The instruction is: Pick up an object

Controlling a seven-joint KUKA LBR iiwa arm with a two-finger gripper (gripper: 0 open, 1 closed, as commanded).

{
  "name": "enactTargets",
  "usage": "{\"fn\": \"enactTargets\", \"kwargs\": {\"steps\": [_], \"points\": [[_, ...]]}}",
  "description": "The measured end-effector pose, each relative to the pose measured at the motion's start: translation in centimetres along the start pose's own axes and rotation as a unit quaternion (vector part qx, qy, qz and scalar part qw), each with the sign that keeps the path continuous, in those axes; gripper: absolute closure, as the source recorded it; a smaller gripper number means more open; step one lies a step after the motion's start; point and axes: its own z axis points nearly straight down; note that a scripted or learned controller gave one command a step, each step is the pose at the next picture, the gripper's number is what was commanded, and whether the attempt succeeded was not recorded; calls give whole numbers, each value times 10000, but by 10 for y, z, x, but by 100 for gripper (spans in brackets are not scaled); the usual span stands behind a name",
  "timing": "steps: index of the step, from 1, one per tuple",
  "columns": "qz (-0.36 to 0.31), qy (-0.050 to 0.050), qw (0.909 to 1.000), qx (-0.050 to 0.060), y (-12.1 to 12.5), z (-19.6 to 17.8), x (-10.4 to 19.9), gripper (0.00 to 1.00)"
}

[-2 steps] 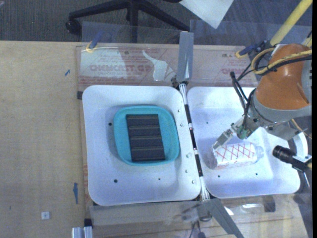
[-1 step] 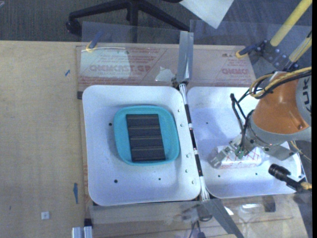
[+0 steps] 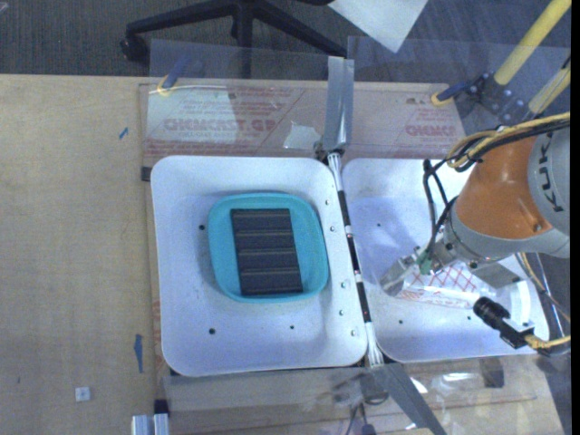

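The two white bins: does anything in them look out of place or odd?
Nothing looks spilled or broken. The left bin holds a teal tray with a dark ridged insert, sitting straight. In the right bin, a red-and-white patterned item lies flat under the robot's hand.

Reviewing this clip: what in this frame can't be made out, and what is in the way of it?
- Gripper in the right bin: fingers blurred and small in the camera view, so their state is unclear.
- Red-and-white patterned object: partly hidden under the arm's orange wrist; its full shape and any contact with the gripper can't be judged.
- Dark ribbed item in the teal tray: identity unclear.
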Motion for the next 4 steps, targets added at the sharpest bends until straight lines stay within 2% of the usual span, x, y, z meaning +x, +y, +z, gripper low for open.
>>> {"fn": "enactTargets", "kwargs": {"steps": [1,2,3,4], "points": [[-5,-29,10000,-36,3,-10,-1,100],[436,65,9988,194,76,-87,10,100],[436,67,9988,198,76,-87,10,0],[16,81,9998,202,18,-79,-1,0]]}}
